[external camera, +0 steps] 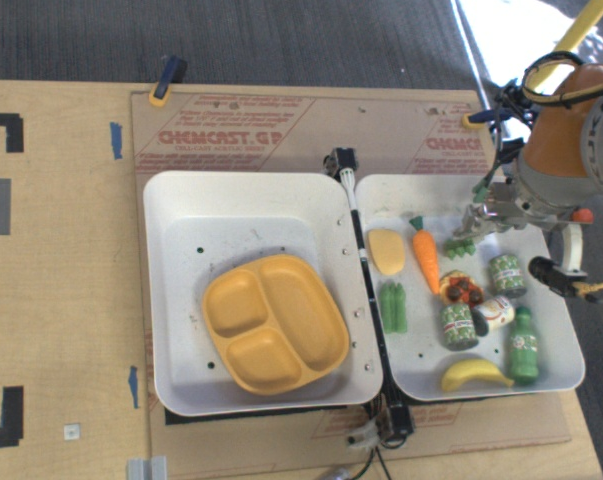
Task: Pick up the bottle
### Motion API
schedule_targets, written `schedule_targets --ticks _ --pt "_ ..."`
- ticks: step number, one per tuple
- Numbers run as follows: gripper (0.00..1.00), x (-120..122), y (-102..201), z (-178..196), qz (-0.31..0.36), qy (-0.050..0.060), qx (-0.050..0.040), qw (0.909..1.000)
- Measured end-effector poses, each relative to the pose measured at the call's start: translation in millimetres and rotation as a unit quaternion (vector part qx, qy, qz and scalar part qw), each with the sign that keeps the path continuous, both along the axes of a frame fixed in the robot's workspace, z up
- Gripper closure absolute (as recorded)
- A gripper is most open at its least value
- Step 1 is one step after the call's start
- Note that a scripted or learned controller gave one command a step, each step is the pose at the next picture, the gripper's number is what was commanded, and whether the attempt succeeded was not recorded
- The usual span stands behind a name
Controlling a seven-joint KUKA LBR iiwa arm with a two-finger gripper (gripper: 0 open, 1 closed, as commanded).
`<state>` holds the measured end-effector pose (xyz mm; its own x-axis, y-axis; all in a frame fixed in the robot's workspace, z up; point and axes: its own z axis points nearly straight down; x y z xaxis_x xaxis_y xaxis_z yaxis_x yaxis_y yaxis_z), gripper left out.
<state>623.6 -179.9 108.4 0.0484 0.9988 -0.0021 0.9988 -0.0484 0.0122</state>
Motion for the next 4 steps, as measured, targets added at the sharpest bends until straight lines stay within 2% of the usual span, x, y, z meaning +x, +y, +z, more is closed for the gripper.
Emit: schedule_targets --ticks 1,2,3,4 --pt "0.00 -2.2 0.4 -3.7 0.000 0.004 0.0008 1.0000" --pt "1.00 -1.4 0.4 6.8 0.000 0.002 0.0003 1.0000" --pt "0.00 -1.5 0.5 6.7 0.000 0.002 0.0004 1.0000" --pt "0.00 -26.9 -5.6 -19.8 -0.052 0.003 0.0023 0.9986"
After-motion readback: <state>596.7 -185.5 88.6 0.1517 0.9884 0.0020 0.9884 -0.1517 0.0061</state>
